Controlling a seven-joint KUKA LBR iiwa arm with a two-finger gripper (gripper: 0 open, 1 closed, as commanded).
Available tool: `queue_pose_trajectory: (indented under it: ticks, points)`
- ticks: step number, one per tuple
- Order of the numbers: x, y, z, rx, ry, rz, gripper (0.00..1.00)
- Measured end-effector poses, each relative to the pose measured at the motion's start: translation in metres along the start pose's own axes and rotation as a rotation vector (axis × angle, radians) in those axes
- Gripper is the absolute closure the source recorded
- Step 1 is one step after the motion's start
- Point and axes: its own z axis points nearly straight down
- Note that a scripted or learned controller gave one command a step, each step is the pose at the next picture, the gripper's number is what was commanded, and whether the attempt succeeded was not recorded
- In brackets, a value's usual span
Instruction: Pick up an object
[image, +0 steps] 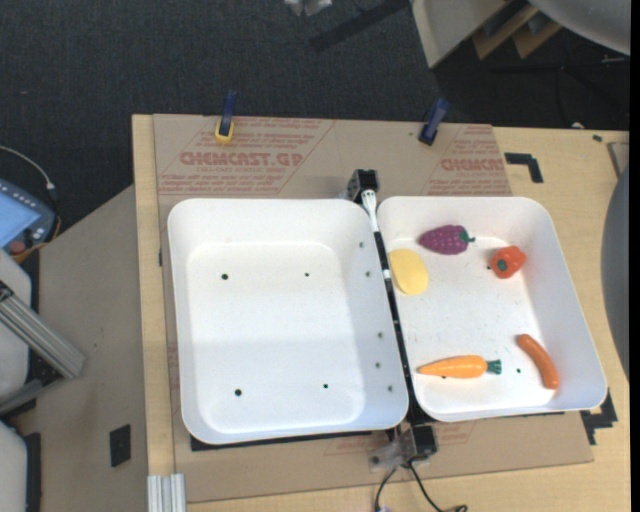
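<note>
Two white bins sitting side by side on a tabletop, toy food lying in the right one

The left bin (200, 300) is showing a bare white floor with a few small dark holes, while the right bin (560, 260) is holding five toys: a purple bunch of grapes (445, 239) is lying near the far wall, a yellow lemon (408, 271) is resting just beside it against the wall shared with the left bin, a small red-orange pepper (507, 262) is sitting toward the right side, a carrot (459, 367) is lying across the near part, and an orange sausage (538, 360) is lying at a slant near the right corner, apart from the carrot. The gripper is sitting out of the frame, so I cannot tell its state. Both bins are resting on a brown board (300, 150) clamped at its far edge
</note>
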Motion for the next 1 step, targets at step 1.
queue_pose_trajectory:
  ticks: [1]
  points:
    - [0.0,0.0,0.0006,0.001,0.0,0.0,0.0]
